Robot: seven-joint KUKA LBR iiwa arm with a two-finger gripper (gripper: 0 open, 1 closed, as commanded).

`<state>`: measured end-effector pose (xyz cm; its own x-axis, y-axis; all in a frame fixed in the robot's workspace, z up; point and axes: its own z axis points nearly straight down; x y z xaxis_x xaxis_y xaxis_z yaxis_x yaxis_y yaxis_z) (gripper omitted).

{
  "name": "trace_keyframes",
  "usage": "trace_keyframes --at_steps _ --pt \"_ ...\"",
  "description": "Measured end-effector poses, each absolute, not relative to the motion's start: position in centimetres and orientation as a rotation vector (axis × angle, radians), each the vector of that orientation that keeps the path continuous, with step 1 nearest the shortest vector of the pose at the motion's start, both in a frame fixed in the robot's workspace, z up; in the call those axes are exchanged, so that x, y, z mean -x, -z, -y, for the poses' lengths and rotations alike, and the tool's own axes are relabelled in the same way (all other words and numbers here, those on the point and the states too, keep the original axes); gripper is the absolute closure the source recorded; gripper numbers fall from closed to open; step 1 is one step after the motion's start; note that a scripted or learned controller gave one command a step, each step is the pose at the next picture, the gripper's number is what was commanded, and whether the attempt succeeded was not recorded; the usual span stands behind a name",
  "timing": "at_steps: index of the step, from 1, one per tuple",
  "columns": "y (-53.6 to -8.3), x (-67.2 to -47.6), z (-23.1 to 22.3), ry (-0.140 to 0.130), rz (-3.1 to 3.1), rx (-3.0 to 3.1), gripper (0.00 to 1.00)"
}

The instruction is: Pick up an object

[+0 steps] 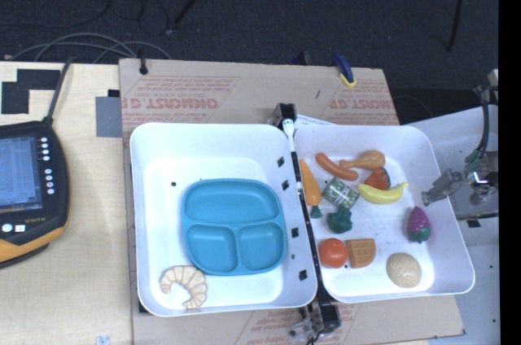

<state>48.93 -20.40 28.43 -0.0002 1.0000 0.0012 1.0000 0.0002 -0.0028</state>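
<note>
Objects to pick: we see toy foods lying in the right bin, none of them lifted.
Gripper: we find the gripper at the right bin's right rim, above the purple eggplant; we cannot tell how its jaws stand, and we see nothing between them.
Upper cluster: we note a sausage and a chicken drumstick near the bin's back, with a banana just below them, against a red piece we cannot make out.
Along the divider: we see a carrot lying lengthwise, a small tin can beside it, and broccoli just below the can.
Front row: we see a tomato touching a slice of bread, and a pale egg-like lump near the front right corner.
Left bin: we see a blue divided plate in the middle and a croissant at the front left.
Off the bench: we see a control tablet at the far left.
</note>
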Motion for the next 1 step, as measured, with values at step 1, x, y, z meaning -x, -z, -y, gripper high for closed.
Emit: trace_keyframes --at_steps 1 --pt "-29.4 -48.92 20.48 -0.002 2.219 2.217 1.0"
